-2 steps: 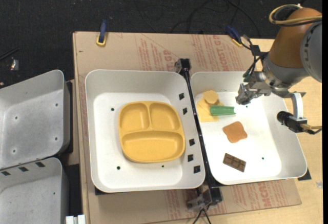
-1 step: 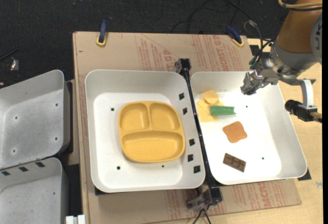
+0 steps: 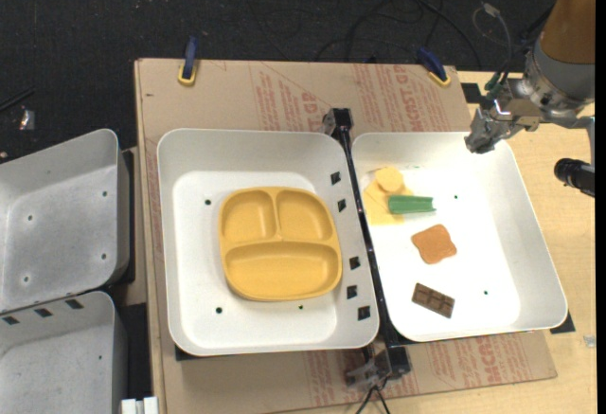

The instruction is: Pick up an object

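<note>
The right bin [image 3: 530,242] holds a yellow round piece [image 3: 388,181] on a pale yellow slab [image 3: 379,207], a green stick [image 3: 411,205], an orange toast-shaped piece [image 3: 434,243] and a brown chocolate bar [image 3: 434,300]. My gripper [image 3: 481,139] hangs over the bin's far right corner, well to the right of these pieces and above them. Nothing shows between its fingers.
A yellow divided tray [image 3: 280,243] lies in the left bin [image 3: 189,213]. A black divider [image 3: 358,232] runs between the two bins. Two spare white bin lids [image 3: 57,213] lie off the bench to the left. Cables cross the dark floor behind.
</note>
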Robot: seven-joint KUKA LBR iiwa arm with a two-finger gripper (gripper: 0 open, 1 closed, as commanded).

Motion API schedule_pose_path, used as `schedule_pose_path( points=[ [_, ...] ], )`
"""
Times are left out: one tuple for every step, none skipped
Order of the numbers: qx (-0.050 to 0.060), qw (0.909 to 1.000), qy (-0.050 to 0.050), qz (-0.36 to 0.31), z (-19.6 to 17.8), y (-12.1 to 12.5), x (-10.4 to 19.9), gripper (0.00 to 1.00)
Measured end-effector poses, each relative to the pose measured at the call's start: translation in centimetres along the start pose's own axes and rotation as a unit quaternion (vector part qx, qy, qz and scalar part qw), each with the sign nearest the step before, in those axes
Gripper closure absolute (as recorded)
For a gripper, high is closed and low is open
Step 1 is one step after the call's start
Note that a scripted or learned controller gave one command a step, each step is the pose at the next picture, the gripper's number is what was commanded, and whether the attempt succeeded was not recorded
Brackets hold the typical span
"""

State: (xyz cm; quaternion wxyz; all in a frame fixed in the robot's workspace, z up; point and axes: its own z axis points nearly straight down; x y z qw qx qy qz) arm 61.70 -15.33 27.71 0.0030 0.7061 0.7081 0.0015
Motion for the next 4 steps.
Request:
schedule_pose_path(
  points=[
    [0.003,1.0,0.001,-0.002,1.6,0.9,5.6,1.0],
    [0.003,1.0,0.001,-0.002,1.1,1.0,10.6,1.0],
    [0.004,1.0,0.002,-0.002,2.5,1.7,16.7,1.0],
    [0.002,1.0,0.002,-0.003,2.0,2.3,22.0,1.0]
  ],
)
